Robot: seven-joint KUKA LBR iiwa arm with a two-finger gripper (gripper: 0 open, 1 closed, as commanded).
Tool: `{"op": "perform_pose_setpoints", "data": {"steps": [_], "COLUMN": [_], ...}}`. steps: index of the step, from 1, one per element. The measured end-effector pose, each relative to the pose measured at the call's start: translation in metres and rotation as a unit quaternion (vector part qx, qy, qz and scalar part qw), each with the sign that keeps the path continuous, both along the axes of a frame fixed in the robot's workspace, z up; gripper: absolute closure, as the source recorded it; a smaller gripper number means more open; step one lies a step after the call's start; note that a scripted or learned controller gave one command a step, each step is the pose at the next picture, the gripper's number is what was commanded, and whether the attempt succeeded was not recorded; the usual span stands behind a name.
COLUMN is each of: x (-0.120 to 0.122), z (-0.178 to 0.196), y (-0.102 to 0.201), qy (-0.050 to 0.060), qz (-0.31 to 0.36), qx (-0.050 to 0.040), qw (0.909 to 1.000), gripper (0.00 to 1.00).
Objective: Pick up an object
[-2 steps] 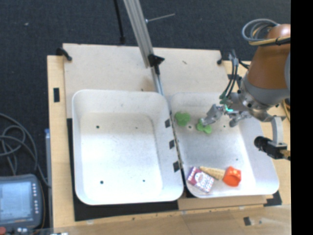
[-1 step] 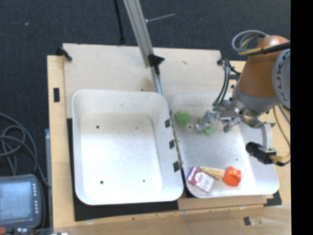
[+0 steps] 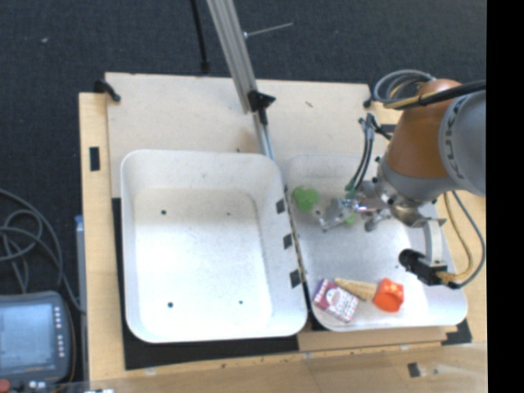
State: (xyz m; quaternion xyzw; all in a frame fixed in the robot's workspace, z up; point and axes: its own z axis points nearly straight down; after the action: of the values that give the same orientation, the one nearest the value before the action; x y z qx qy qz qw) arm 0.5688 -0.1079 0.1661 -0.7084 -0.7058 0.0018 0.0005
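1. Right bin (image 3: 364,256) is the landmark. The left bin (image 3: 205,244) sits against its left wall.
2. The arm (image 3: 430,150) reaches in over the right bin's right rim, grey with an orange band.
3. The gripper (image 3: 340,214) hangs low over the upper middle of the right bin's floor.
4. Open or closed: can't tell, the tip is too small and blurred from above. Nothing is clearly seen in its grasp.
5. The green lump (image 3: 305,197) is in the right bin's upper left corner, close to the left wall. It is just beside the gripper, and I can't tell if they touch.
6. The small box (image 3: 336,300), maroon and white, lies flat in the right bin's lower left corner by the front rim.
7. The tan cone (image 3: 355,286) lies on the right bin's floor, between the box and the orange piece.
8. The orange piece (image 3: 389,295) is at the right bin's lower middle, near the front rim and well apart from the gripper.
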Motion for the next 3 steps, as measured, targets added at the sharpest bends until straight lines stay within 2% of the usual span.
{"op": "perform_pose_setpoints", "data": {"steps": [1,2,3], "x": [-0.002,0.000,-0.006], "z": [-0.043,-0.029,0.030], "y": [0.002,0.002,-0.004], "qy": [0.000,-0.004,-0.005], "qz": [0.000,-0.004,-0.003], "qx": [0.0002,0.0011,0.0003], "qw": [1.0000,1.0000,1.0000], "gripper": [0.00,1.00,1.00]}}
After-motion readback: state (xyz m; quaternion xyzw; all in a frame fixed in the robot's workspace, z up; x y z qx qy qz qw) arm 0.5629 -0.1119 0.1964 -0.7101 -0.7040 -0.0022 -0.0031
